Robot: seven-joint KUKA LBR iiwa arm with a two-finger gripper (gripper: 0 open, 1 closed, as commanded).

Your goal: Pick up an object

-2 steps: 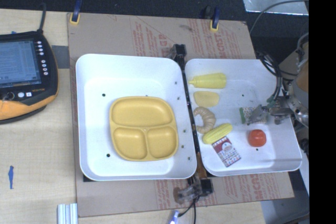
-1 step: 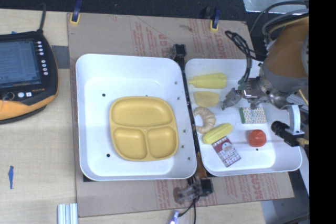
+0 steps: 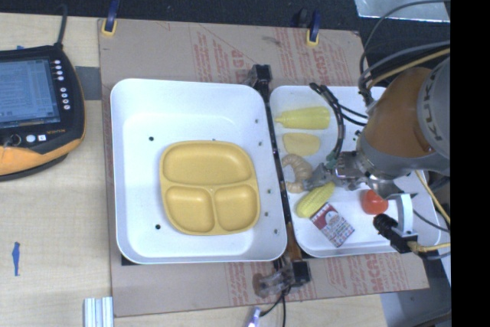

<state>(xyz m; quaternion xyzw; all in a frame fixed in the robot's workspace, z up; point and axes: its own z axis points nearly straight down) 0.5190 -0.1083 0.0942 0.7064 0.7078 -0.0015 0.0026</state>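
Yellow corn cob (image 3: 315, 200) lies tilted in the right bin (image 3: 360, 245)

Robotics laboratory: a teach pendant (image 3: 34, 109) lies on the bench (image 3: 46, 241), cardboard sheeting (image 3: 207, 50) is clamped down, and cabling is exposed.

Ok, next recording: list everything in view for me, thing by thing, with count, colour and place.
bins: 2, white, side by side on brown board
divided tray: 1, yellow, three compartments, in left bin
corn cob: 1, yellow, top of right bin
pale block: 1, yellow, below the corn
beige item: 1, right bin's left edge, kind unclear
banana-like item: 1, yellow, right bin centre
small packet: 1, red and white, right bin's lower part
red item: 1, right bin
control tablet: 1, black and orange, far left on bench
clamps: 2, blue and yellow, board's top edge
arm: 1, grey with orange band, over right bin
pincer: 1, above the banana-like item
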